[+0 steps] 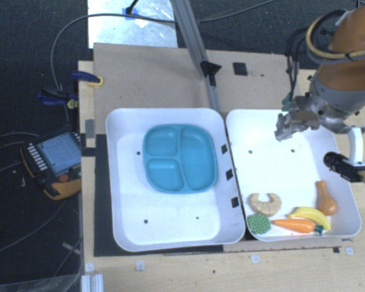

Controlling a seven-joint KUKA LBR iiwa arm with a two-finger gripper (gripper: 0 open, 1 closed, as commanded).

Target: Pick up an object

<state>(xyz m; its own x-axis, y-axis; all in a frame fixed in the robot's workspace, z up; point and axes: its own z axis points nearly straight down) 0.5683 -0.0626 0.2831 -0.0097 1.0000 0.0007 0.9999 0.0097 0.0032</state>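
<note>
My gripper hangs over the upper middle of the right bin, well above and apart from the toy food. Along that bin's front edge lie a tan croissant, a green broccoli piece, an orange carrot, a yellow banana and a brown pear-shaped piece. Nothing shows between the fingers.
A blue divided plate lies in the left bin. A grey pole slants over the back of the bench. Clamps and a small device sit off the bench at the left.
</note>
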